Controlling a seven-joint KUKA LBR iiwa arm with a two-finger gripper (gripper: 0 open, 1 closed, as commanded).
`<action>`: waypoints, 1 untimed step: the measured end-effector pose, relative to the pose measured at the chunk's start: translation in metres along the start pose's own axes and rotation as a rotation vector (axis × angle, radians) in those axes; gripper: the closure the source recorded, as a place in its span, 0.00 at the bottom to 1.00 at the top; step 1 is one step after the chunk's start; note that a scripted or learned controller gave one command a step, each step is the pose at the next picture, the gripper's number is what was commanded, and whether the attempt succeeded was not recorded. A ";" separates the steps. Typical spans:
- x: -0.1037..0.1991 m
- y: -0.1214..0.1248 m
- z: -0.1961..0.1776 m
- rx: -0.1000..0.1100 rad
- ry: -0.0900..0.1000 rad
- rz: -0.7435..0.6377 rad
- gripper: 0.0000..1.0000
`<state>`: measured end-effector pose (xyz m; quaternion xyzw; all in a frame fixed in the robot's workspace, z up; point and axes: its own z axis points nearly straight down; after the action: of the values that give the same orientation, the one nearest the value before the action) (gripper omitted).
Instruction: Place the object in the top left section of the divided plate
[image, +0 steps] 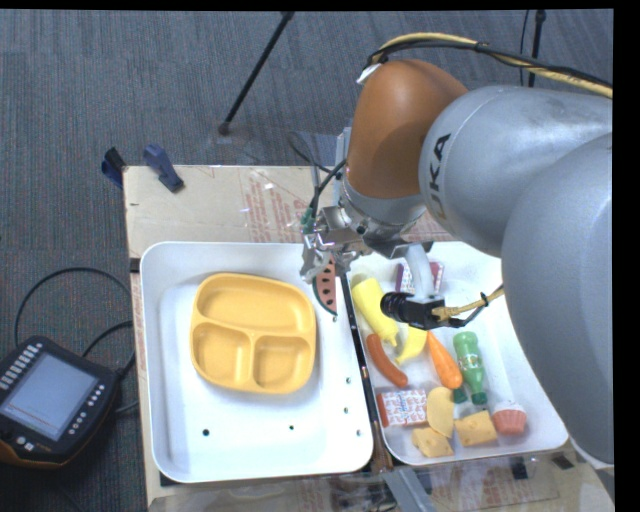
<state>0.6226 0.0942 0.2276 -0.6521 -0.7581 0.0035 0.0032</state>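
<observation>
A yellow divided plate (255, 333) with three sections lies in the left bin (180, 440). My gripper (322, 250) hangs over the divide between the two bins, just above and to the right of the plate's top right corner. It is shut on a watermelon slice (326, 288), red with a green rind, which hangs tilted below the fingertips at the plate's right edge. All the plate's sections are bare.
The right bin (535, 400) holds several toy foods: a banana (373, 303), a sausage (387, 363), a carrot (445, 362), a green bottle (468, 362), cheese pieces (476, 428) and a cupcake (510, 420). A teach pendant (45, 400) lies on the floor at left.
</observation>
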 end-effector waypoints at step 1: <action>-0.001 0.000 -0.008 0.003 0.000 -0.002 1.00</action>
<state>0.6228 0.0937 0.2357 -0.6515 -0.7586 0.0045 0.0041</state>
